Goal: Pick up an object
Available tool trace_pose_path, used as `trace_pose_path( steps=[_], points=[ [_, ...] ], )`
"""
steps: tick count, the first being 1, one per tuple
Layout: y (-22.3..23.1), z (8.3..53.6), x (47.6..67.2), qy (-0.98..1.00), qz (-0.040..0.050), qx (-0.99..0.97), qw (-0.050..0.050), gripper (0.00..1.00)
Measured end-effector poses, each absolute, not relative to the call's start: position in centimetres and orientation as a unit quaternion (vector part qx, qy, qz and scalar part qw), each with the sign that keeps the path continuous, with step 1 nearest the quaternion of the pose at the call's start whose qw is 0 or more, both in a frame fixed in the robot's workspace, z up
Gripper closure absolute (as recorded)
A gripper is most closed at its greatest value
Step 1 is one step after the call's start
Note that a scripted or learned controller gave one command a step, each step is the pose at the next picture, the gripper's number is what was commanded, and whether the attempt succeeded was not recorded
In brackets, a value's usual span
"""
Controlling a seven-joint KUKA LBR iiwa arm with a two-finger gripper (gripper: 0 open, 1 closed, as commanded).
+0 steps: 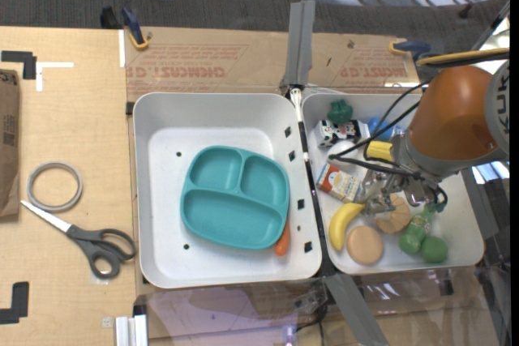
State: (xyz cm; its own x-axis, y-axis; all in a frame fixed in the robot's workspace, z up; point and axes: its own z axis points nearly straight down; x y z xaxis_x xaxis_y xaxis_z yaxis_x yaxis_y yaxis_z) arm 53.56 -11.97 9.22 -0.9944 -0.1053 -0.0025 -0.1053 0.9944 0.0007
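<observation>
**A:** Where do you see the claw (388,202) now?

**B:** You see it low in the right bin (462,255), under the orange band (450,124) of the arm. It is in the middle of the pile of things, just above the round tan piece (396,216).

**A:** Is it wide or narrow? Does it hold something?

**B:** You cannot tell this from the picture. The metal parts are small and mixed with the cables, so I will not say if anything is between them.

**A:** Which things lie near it?

**B:** The banana (344,224) lies just to the left of it, bent, with its tip toward the bin's front. Below the banana's right side is a round beige object (365,244). To the right are two green pieces (424,241), close to each other. A small carton with red on it (341,182) lies just above the banana. At the back of this bin you see a dark green object (339,109) and a small black and white thing (338,130).

**A:** And the left bin (154,174)?

**B:** It carries a teal divided plate (235,197), and an orange carrot (282,242) shows at the plate's lower right edge. On the worktop (65,134), well apart from the bins, lie scissors (85,239) and a roll of tape (54,185).
</observation>
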Motion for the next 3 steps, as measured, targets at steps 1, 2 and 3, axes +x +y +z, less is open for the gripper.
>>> trace_pose_path(
  steps=[1, 2, 3],
  points=[
    [-14.7, 9.3, 61.3, 1.0, -0.0003, 0.003, 0.002, 0.0],
    [-9.7, 9.2, 56.6, 0.997, -0.0008, 0.079, 0.001, 0.0],
    [-21.8, 10.7, 59.5, 0.994, -0.0006, 0.108, 0.003, 0.0]
  ],
)
